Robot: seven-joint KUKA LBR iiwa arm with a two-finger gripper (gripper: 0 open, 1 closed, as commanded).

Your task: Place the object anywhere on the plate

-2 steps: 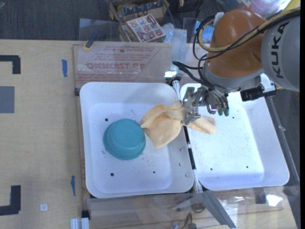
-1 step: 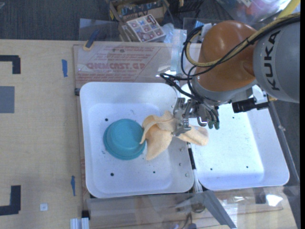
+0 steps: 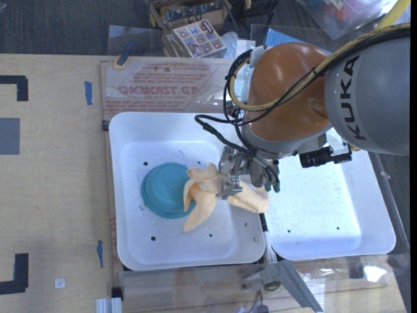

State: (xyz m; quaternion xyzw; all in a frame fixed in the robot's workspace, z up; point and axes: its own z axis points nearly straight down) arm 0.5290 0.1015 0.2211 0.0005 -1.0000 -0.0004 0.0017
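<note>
A round teal plate (image 3: 166,189) lies in the left white bin (image 3: 130,135), left of centre. The object is a soft yellow thing like a peeled banana (image 3: 202,201), with several floppy strips. One strip rests over the plate's right edge, another points down toward the bin's front, and a third (image 3: 251,201) reaches right toward the wall between the bins. My gripper (image 3: 240,182) hangs directly over the middle of the yellow thing, just right of the plate. The wrist hides where it meets the object.
The right white bin (image 3: 339,207) adjoins the left one, and the arm's big orange and grey body (image 3: 293,96) overhangs its back half. Cables (image 3: 215,126) loop over the left bin's back right. Boxes and clutter (image 3: 195,31) lie beyond the bench.
</note>
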